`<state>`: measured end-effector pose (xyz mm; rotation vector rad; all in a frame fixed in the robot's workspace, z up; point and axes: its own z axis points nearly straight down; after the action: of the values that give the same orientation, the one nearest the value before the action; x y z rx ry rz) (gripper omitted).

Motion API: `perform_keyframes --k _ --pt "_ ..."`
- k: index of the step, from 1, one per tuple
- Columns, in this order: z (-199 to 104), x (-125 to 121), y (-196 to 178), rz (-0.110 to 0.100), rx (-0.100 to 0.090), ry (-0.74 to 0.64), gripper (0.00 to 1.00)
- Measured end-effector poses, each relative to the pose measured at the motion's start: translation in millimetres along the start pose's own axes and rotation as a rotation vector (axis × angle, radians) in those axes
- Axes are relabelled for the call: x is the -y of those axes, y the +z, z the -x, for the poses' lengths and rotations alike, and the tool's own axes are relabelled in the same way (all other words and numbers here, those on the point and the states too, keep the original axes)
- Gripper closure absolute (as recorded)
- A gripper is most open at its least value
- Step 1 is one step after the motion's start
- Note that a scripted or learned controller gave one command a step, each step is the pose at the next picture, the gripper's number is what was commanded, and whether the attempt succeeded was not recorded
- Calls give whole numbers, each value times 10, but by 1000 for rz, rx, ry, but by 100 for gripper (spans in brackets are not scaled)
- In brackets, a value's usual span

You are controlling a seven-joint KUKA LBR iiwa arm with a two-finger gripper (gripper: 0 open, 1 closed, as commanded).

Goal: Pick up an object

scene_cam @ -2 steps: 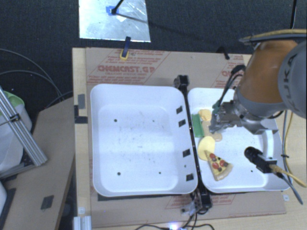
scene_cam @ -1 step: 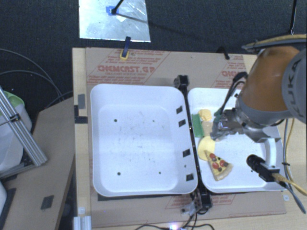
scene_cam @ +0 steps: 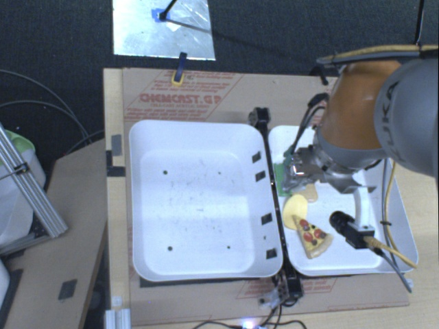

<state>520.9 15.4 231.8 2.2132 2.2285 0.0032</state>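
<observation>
1. Left bin (scene_cam: 199, 204): shallow, white, a few dark specks on its floor. Nothing here to pick.

2. Divider between the bins: a dark strip with black clips (scene_cam: 264, 197) along it.

3. Right bin (scene_cam: 398, 252), left portion: a green item (scene_cam: 280, 172) shows at the edge beside the divider, mostly covered by the arm, so its kind is unclear. Below it lies a pale yellow rounded piece (scene_cam: 296, 208), and touching that, a toy pizza slice (scene_cam: 314, 237) with red toppings, tip pointing up-left, crust toward the bin's near wall.

4. Gripper (scene_cam: 300, 172): low over the bin's upper left, just above the yellow piece. The wrist hides its tips; whether it is spread or closed I cannot tell, and nothing is visibly held.

5. Arm (scene_cam: 374, 108): orange band and grey body cover the bin's upper right; a black fitting (scene_cam: 348, 229) and cables hang just right of the slice.

6. Handling, as a judgement: the slice looks light, stiff, likely smooth plastic, and flat. Best pinched across its narrow width near the crust, where it seems thickest. The yellow piece looks rounded and may slip sideways.
</observation>
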Motion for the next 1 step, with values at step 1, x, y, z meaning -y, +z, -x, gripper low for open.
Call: perform_keyframes --k 1 --pt "278 307 -919 10 1 6 100"
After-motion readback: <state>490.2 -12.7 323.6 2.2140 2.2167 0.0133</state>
